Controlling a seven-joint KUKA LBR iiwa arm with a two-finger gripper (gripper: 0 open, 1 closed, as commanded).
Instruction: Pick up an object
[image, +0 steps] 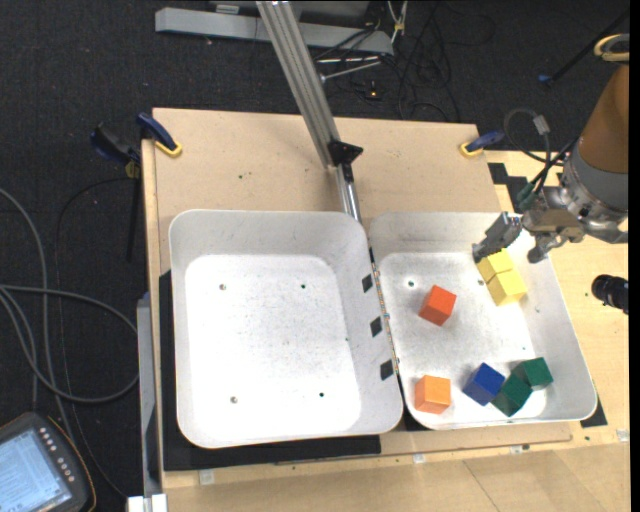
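Note:
Several blocks lie in the right bin (560, 330). A yellow block (503, 278) rests near its far right side. An orange-red cube (437, 305) sits toward the middle. An orange cube (432, 393), a blue cube (486, 383) and two green blocks (525, 385) lie along the near edge. My gripper (520, 243) hangs over the bin's far right corner, just beyond the yellow block. Its fingers are spread open with nothing between them.
The left bin (190, 300) stands beside the right one. A slanted metal pole (310, 90) runs down to the bins' shared far edge. Clamps (160, 135) sit at the bench's back corners. Cables lie on the floor at left.

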